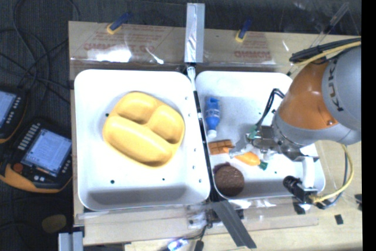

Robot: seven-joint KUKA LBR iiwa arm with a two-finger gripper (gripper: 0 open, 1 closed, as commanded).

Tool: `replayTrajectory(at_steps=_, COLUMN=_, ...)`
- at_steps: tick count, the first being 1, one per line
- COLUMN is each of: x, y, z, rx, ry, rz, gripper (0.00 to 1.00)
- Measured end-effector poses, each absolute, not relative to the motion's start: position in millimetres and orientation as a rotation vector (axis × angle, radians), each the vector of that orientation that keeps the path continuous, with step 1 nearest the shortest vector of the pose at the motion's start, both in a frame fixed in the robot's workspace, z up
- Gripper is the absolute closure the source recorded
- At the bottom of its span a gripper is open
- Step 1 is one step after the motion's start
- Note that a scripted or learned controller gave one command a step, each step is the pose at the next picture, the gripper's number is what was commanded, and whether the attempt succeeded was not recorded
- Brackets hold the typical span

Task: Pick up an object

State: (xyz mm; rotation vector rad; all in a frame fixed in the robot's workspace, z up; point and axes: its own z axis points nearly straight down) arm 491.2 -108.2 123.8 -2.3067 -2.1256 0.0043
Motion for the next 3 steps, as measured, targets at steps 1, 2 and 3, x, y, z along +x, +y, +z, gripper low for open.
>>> replayTrajectory(at_steps=1, x=487.6, y=-99.7, z=90.7, rx=-2.026, ry=-2.416, rz=-0.01, gripper=0.0)
replayTrajectory(at_steps=2, x=489.0, y=-99.3, z=100.2, rx=-2.027, ry=-2.416, rz=-0.015, gripper=1.0)
replayTrajectory(at_steps=3, x=533.4, y=-30.9, z=182.7, rx=-2.151, ry=-2.287, rz=0.005, gripper=1.0)
